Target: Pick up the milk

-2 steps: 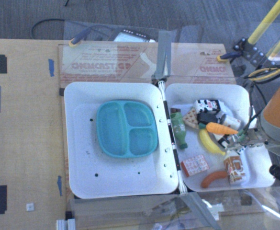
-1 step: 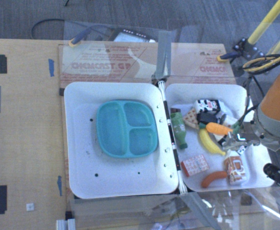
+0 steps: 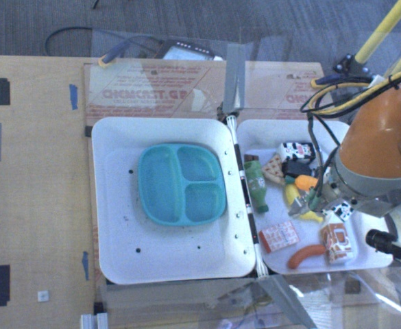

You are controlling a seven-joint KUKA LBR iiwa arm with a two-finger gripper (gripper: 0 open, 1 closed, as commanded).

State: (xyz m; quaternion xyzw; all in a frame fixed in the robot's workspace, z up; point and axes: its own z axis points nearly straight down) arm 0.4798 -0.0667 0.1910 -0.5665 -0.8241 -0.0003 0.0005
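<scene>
My claw [image 3: 308, 203] hangs low over the right bin [image 3: 269, 130], just above the yellow banana [image 3: 295, 196]; how far it is open I cannot tell, and I see nothing held in it. The milk [image 3: 298, 149], a small carton with black-and-white cow patches, lies beyond the banana toward the bin's far wall, with a black block [image 3: 297, 167] and an orange piece [image 3: 306, 181] between. Left of the banana lies a green bottle [image 3: 256, 188]; nearer the camera, a red-printed packet [image 3: 279, 236], a sausage [image 3: 305, 255] and an orange-labelled carton [image 3: 336, 242], print unreadable. Left again, a teal divided plate [image 3: 183, 184]. Behind, cardboard [image 3: 152, 91] with faint red lettering.
</scene>
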